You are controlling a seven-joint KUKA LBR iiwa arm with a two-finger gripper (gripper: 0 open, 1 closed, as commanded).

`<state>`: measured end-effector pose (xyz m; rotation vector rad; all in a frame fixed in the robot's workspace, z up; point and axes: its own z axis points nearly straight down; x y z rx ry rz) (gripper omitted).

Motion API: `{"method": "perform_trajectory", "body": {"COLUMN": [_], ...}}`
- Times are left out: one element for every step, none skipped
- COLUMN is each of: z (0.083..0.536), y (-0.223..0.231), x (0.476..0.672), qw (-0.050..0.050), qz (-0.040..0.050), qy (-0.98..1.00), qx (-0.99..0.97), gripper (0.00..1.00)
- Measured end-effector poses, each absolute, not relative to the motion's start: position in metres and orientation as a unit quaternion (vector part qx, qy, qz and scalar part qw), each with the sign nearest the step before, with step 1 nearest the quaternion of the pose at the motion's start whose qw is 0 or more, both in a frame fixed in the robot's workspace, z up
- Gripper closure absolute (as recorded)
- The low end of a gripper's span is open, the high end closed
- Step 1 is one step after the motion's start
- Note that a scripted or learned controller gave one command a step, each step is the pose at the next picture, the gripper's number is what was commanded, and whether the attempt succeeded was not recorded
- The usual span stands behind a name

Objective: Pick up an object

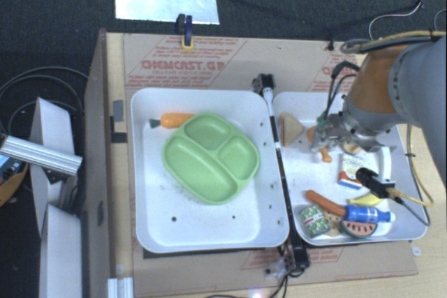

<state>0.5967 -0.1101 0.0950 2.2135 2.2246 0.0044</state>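
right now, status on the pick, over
Gripper low in right bin, jaws unreadable. Nothing seen held. Small orange piece just below it. Green tray, carrot in left bin.

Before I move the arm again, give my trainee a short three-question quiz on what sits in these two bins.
1. True or false: the green divided plate lies in the left bin.
2. Which item touches the plate's upper left edge? A) toy carrot B) hot dog C) watermelon slice
3. Fill in: the gripper is over the ____ bin, near that bin's upper part.

Key:
1. True. The plate takes up the middle of the left bin.
2. A. The toy carrot lies against the plate; the hot dog and watermelon slice are in the right bin.
3. Right. It sits beside a tan wedge, with a small orange piece just below it.
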Motion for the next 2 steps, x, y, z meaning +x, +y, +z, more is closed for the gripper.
{"method": "perform_trajectory", "body": {"z": [0.189, 0.228], "y": [-0.08, -0.058], "x": [0.527, 0.541], "qw": [0.001, 0.002], "qz": [0.0014, 0.0017], "qy": [0.709, 0.71], "qx": [0.706, 0.705], "gripper": [1.0, 1.0]}}
